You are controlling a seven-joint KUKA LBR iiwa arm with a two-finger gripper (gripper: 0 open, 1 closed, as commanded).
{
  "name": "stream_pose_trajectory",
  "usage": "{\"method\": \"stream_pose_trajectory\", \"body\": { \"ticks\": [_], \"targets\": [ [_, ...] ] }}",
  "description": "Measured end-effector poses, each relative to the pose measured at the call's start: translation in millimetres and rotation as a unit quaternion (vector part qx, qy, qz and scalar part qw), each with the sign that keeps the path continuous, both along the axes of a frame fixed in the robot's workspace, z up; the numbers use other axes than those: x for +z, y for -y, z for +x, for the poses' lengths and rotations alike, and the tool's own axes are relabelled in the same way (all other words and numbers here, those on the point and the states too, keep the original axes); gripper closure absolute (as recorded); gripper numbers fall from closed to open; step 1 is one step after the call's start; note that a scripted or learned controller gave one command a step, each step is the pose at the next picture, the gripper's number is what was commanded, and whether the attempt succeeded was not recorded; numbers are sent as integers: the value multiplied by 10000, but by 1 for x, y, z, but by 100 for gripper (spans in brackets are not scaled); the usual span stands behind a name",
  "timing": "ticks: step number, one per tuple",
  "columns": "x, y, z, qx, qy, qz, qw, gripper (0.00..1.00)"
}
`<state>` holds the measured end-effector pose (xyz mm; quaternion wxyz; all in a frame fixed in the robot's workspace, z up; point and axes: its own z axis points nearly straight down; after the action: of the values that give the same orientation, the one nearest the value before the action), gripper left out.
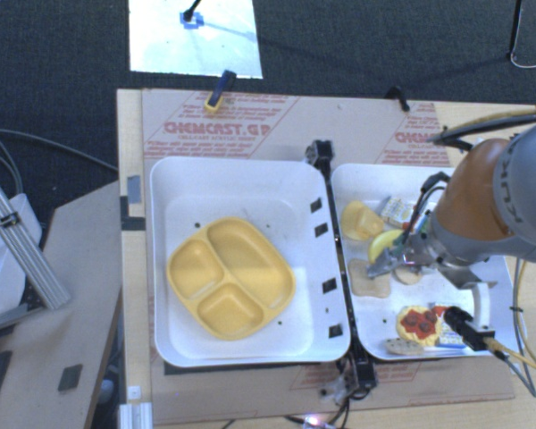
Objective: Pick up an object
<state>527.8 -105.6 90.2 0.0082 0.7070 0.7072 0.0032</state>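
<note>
Cardboard [250,123] printed "CHEMCAST GP" lies beneath two white bins [241,181].

We saw two white bins side by side on the bench. In the left bin [188,195] lay a yellow tray [230,277] with three compartments. In the right bin [362,179] the gripper [386,263] stood low among small things: a yellow piece [359,219], a flat beige piece [368,283] and a pizza slice [419,324].
</note>
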Motion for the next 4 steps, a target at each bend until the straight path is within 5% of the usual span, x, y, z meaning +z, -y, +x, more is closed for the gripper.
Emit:
{"method": "stream_pose_trajectory", "body": {
  "ticks": [1, 2, 3, 4],
  "targets": [
    [22, -13, 43, 31, -44, 30, 10000, 0],
    [-6, 49, -45, -42, -89, 33, 9999, 0],
    [15, 27, -11, 33, -60, 32, 10000, 0],
    [-4, 15, -2, 23, -64, 30, 10000, 0]
  ]
}}
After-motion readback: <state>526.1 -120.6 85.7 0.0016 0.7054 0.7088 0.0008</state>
